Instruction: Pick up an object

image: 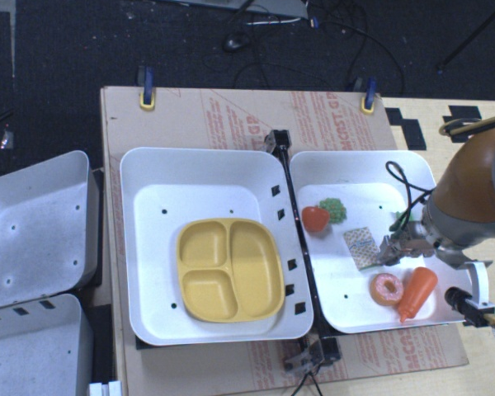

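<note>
Claw (393, 252) sits low in the right bin (346, 176), its tip at the right edge of a small patterned card (360, 247) that lies flat on the bin floor. Whether it is open, closed or gripping cannot be told from this view; the tip is small and dark, and the wrist above blocks much of it. Nothing is visibly lifted, so the step in hand looks like the approach or the close on a pick, with the card as the likely target.

Nearest the camera in that bin lie a pink-iced doughnut (387, 289) and an orange carrot (417, 293), touching or nearly so, just below the claw. The card is next: a thin grey-and-white speckled rectangle, slightly turned, flat against the white floor. Being so flat, it probably offers little to pinch, so the next move calls for a firm close on its edge and a slow straight lift, clear of the doughnut and carrot beside it.

Farther back rest a red tomato (315, 219) and a green broccoli floret (333, 210), touching each other, near the wall between the bins. Across that wall, the left bin (148, 180) holds a yellow three-compartment tray (230, 269).
</note>
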